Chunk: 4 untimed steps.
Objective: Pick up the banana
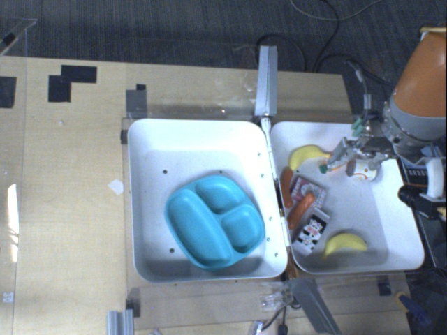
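Two shallow white bins side by side on a pale wooden bench (70, 208), split by a grey metal divider bar (267, 82) running back from their shared wall. Left bin (150, 152): one blue compartment plate (214, 220), three sections, lying tilted toward the front half. Right bin (398, 215): a banana (305, 156) near the back-left corner, curved, yellow, lying on the bin floor; a second yellow banana-like fruit (345, 243) near the front wall, well apart from the first. Between them, along the left wall, an orange-red carrot-like piece (302, 209), a small pinkish packet (304, 189) just behind it, and a black-and-white carton (311, 232) just in front, the three crowded together. Gripper (347, 160) hanging over the back of the right bin, just right of the rear banana, beneath the grey wrist and orange band of the arm (422, 82) reaching in from the right. Nothing visibly between the fingers; open or closed: cannot tell from this slant. Around the bins: black square markers (70, 81) on the bench top at the far left, dark carpeted floor (174, 12) beyond the bench, a thin cable (335, 9) looping across it.
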Each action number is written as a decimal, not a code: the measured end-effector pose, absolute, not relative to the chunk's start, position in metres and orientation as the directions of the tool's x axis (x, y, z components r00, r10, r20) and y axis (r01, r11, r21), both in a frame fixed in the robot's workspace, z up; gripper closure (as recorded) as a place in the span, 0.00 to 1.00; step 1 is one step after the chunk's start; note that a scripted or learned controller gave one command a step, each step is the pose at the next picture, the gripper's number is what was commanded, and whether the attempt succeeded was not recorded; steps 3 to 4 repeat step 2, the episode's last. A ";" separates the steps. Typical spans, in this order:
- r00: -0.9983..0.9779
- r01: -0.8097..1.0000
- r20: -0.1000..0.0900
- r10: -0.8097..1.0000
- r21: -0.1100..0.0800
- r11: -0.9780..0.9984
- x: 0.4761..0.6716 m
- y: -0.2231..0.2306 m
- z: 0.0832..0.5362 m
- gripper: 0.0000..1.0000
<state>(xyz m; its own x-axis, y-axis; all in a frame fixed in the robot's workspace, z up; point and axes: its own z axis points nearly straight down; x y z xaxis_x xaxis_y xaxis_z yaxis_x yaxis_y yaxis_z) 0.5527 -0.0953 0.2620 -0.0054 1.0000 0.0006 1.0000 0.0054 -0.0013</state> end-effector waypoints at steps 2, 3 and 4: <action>-0.508 0.861 0.001 0.861 0.001 0.508 0.488 -0.149 0.138 0.00; -0.508 0.861 0.001 0.861 0.001 0.508 0.488 -0.149 0.138 0.00; -0.508 0.861 0.001 0.861 0.001 0.508 0.488 -0.149 0.138 0.00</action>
